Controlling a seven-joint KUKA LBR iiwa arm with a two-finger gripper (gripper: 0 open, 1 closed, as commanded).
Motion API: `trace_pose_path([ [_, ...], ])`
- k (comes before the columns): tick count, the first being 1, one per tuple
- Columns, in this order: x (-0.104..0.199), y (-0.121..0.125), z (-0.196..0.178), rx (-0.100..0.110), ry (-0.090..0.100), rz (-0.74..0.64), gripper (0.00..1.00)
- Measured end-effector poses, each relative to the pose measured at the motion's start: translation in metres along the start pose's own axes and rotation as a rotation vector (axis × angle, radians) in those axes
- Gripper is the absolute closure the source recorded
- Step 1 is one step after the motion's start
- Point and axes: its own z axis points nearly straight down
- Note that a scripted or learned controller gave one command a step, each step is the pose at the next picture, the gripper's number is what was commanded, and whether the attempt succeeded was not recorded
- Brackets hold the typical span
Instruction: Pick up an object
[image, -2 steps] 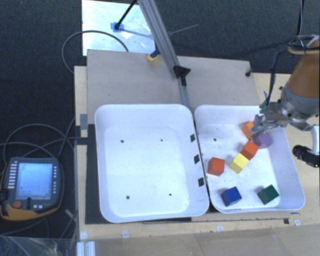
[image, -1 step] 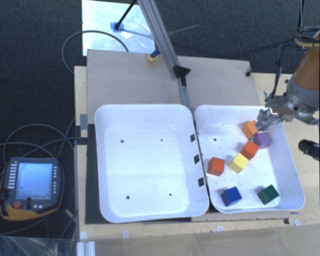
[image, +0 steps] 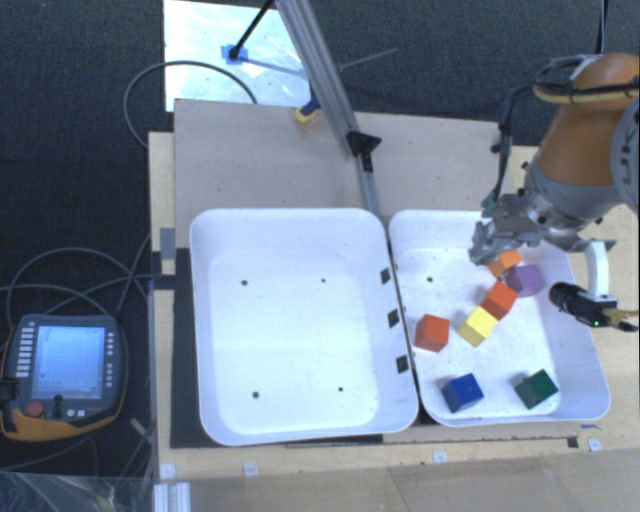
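The gripper (image: 492, 250) hangs low over the small orange block (image: 508, 260) near the right bin's (image: 430, 235) far edge, seemingly to grasp it.

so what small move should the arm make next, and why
Probably lower the pincer straight down: it sits above the small orange block at the top of the cluster in the right white bin, beside the purple block, with nothing visibly gripped.
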Motion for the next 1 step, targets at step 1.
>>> trace_pose_path([
  [1, 0.0606, 0.0151, 0.0011, -0.002, 0.001, -0.001, 1.0],
])
